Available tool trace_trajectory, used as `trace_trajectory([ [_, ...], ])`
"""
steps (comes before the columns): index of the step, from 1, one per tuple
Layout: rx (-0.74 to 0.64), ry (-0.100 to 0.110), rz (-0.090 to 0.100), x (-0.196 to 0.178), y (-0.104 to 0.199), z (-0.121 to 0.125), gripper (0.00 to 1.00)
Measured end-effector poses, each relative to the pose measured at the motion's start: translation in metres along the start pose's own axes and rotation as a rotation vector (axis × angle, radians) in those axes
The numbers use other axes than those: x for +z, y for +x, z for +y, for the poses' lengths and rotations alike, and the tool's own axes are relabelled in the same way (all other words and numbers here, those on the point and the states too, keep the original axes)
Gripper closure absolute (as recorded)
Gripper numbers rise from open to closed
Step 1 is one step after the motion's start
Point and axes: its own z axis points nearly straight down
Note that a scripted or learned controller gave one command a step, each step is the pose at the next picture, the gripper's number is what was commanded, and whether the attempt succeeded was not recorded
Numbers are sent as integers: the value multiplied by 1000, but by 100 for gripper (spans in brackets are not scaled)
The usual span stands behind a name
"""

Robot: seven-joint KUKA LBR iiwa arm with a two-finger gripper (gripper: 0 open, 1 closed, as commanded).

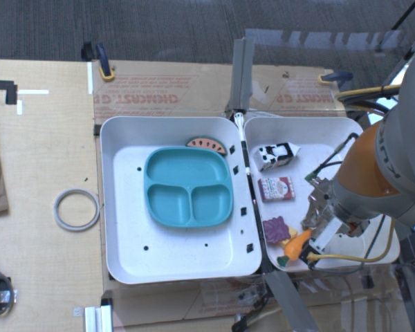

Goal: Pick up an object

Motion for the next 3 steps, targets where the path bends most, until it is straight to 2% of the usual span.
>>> trace_trajectory([
  [1,1,0,0,0,0,0,0],
  [2,1,3,-2,-8,-1,0,100],
  [3,-117,-3,-1,-100,10,-7,100],
])
